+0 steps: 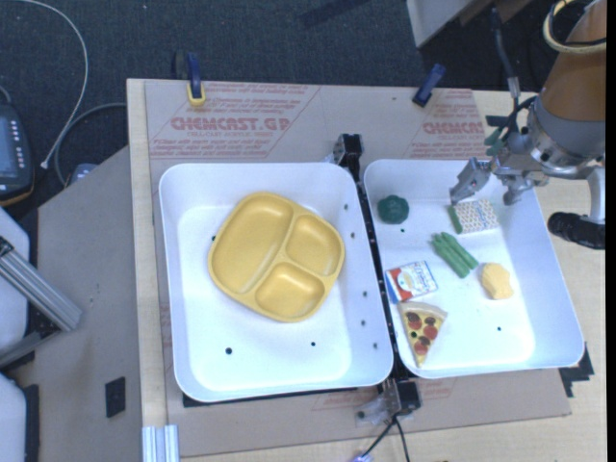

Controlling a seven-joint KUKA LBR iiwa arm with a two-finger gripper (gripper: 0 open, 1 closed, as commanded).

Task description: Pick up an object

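A dark grey carpeted floor (241,17) fills the top of the view, from nine o'clock round to one o'clock. A thin white cable (75,27) loops across it at ten o'clock. The desk (87,287) is pale tan, topped by a brown printed cardboard sheet (289,114) with red lettering. Blue clamps (195,77) pin the sheet at twelve o'clock. Lighting is even and bright.

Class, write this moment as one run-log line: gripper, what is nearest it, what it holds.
gripper: open, over right bin | nearest: dotted block | held: nothing | left bin: yellow plate
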